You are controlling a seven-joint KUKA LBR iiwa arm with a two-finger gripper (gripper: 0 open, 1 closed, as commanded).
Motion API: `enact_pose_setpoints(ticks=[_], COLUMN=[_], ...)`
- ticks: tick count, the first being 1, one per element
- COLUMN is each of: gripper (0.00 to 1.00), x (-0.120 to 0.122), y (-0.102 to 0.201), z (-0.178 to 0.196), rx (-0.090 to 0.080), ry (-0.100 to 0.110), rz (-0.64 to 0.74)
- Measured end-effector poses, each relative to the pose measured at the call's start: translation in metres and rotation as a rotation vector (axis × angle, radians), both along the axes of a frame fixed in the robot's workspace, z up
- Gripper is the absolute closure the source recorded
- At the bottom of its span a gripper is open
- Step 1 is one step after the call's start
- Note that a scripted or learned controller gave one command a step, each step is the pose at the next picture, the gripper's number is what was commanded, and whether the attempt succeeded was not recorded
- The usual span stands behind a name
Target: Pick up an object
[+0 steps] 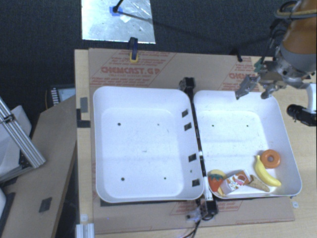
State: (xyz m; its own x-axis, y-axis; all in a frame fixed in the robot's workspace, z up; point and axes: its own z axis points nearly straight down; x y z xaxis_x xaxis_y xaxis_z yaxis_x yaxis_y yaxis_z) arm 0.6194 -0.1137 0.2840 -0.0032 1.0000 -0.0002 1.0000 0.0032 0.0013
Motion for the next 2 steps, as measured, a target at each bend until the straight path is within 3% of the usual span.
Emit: enact_pose_setpoints(ticks=[1, 2], gripper=[0.0, 0.0], x=[-0.033, -0.109], y=[0.066, 0.139], z=[0.103, 0.24], rx=[0.001, 0.005], ry=[-0.01, -0.019], rz=[0.008, 0.011])
